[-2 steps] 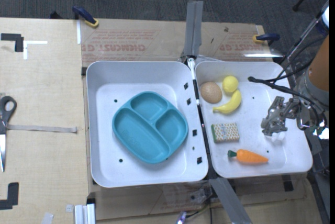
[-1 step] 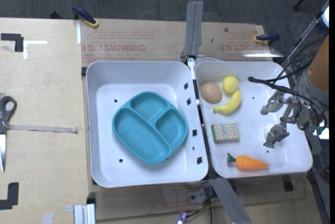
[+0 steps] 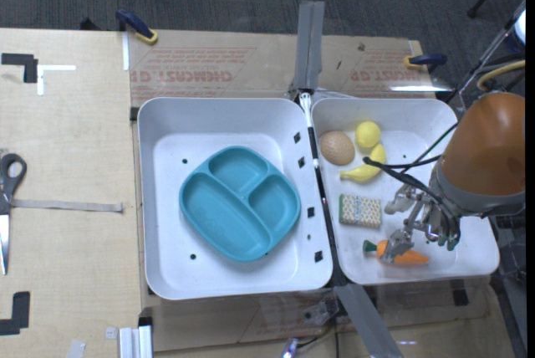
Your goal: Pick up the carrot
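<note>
A small orange carrot [image 3: 407,258] with a green top lies near the front edge of the right bin [image 3: 468,260]. My gripper [image 3: 399,246] hangs right over the carrot's left part, with its metal fingers pointing down at it. The fingers overlap the carrot, so I cannot make out whether they grip it. The arm's orange band [image 3: 491,145] rises behind, at the right side of the bin.
In the right bin lie a tan egg-shaped thing [image 3: 337,147], a lemon [image 3: 368,134], a banana [image 3: 365,171] and a speckled sponge block [image 3: 360,211]. The left bin [image 3: 159,206] holds a blue divided plate [image 3: 240,202]. Scissors [image 3: 8,181] rest on the bench at far left.
</note>
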